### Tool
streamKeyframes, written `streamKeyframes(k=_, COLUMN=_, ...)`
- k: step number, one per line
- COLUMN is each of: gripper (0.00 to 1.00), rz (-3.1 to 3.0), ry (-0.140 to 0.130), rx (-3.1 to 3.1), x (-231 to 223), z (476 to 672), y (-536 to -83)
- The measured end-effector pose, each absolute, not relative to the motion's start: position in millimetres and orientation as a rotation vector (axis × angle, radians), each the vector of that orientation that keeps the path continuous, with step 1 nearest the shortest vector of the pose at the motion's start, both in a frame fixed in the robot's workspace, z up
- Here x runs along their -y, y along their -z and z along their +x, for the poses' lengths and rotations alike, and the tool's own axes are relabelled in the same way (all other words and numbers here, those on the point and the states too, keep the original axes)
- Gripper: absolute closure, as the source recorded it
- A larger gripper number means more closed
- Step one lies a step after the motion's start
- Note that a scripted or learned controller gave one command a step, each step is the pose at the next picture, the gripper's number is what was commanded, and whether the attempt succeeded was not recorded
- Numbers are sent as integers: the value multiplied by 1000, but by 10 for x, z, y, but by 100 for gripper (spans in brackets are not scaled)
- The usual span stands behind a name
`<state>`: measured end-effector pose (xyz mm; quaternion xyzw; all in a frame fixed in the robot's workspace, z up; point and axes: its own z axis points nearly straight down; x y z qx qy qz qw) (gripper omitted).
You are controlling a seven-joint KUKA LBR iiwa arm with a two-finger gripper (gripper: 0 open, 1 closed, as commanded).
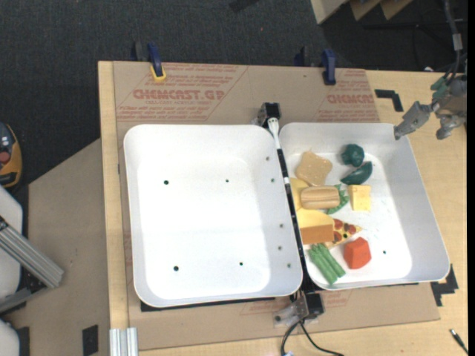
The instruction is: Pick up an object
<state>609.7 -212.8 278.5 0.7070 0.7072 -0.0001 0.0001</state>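
Observation:
The right bin (415, 199) holds several toy foods in its left half. Among them are a tan bread slice (313, 167), a hot dog bun (320, 196), a yellow cube (361, 197), two dark green pieces (353, 154), a red pepper (358, 253) and green beans (325, 262). My gripper (426, 127) hovers over the bin's far right corner, up and to the right of the food. Its two fingers are spread apart with nothing between them.
The left bin (148, 199) sits beside the right one, sharing a black hinge strip (282, 169). Both rest on a cardboard sheet (223, 87) held by two clamps at the far edge. A cheese wedge (312, 219) and pizza slice (344, 231) lie mid-pile.

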Motion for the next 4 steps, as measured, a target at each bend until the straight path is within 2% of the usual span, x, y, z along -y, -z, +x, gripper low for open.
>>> streamKeyframes(k=1, gripper=0, rz=2220, ry=-3, rx=-2220, x=1336, z=6509, y=-1011)
streamKeyframes(k=2, gripper=100, rz=2217, ry=-3, rx=-2219, x=1339, z=6517, y=-1110)
streamKeyframes(k=3, gripper=100, rz=2221, ry=3, rx=-2226, x=947, z=6163, y=-1049)
streamKeyframes(k=4, gripper=100, rz=2209, ry=-14, rx=-2224, x=412, z=6386, y=-1908)
